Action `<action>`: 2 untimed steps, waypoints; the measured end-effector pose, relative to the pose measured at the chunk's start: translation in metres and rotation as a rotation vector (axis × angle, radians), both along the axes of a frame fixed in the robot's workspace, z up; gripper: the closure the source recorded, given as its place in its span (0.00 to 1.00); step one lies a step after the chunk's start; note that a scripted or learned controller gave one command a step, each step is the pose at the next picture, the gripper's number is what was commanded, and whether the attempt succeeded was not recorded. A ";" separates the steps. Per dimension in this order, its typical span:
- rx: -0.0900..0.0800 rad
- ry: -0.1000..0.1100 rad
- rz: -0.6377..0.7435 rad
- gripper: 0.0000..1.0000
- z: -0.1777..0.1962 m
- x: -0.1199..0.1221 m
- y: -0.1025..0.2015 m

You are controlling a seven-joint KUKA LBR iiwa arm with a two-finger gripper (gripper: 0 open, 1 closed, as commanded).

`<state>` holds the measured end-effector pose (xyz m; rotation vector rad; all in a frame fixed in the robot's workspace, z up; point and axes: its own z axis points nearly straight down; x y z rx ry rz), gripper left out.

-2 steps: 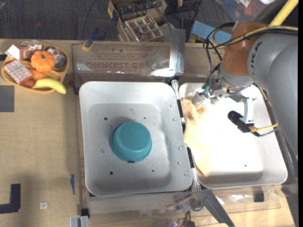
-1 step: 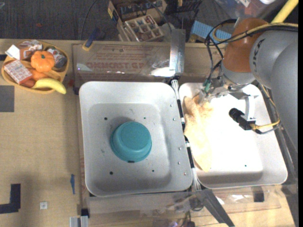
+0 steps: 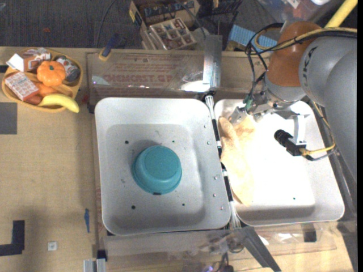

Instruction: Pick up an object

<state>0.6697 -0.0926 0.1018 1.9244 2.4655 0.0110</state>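
A teal bowl (image 3: 157, 169) lies upside down in the middle of the left bin (image 3: 113, 118). A beige, limp cloth-like thing (image 3: 237, 157) stretches along the left side of the right bin (image 3: 317, 203). My gripper (image 3: 248, 107) hangs low at the far left corner of the right bin, right at the upper end of the beige thing. Whether it touches or holds that thing is hidden by the wrist. The grey arm with its orange band (image 3: 292, 55) comes in from the upper right.
A black connector with a yellow cable (image 3: 288, 142) hangs off the arm over the right bin. A basket of toy fruit (image 3: 42, 81) sits on the bench at far left. A clear plastic sheet (image 3: 153, 72) lies behind the left bin.
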 end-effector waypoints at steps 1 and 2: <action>0.002 0.011 0.041 0.00 0.084 -0.035 0.021; 0.002 0.015 0.219 0.00 0.084 -0.058 0.092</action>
